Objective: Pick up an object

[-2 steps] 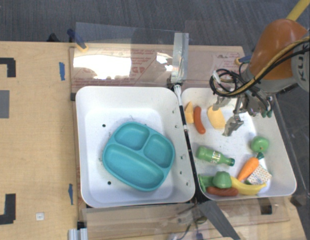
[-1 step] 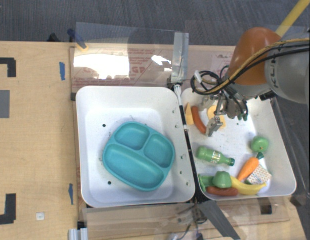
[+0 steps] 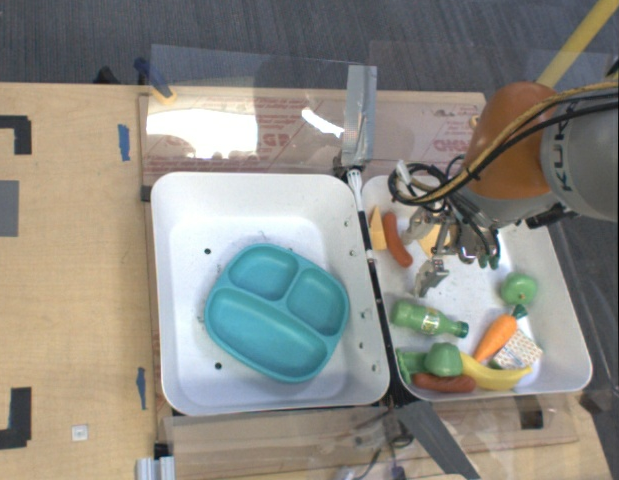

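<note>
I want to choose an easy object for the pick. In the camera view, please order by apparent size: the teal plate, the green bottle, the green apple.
1. teal plate, by far the largest.
2. green bottle.
3. green apple, the smallest, though not far behind the bottle.

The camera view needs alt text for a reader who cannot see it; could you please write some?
A grey arm's pincer hangs over the right white bin, above a green bottle, with a carrot, banana, green apple and sausage lying around it. The left white bin holds a teal divided plate.
</note>
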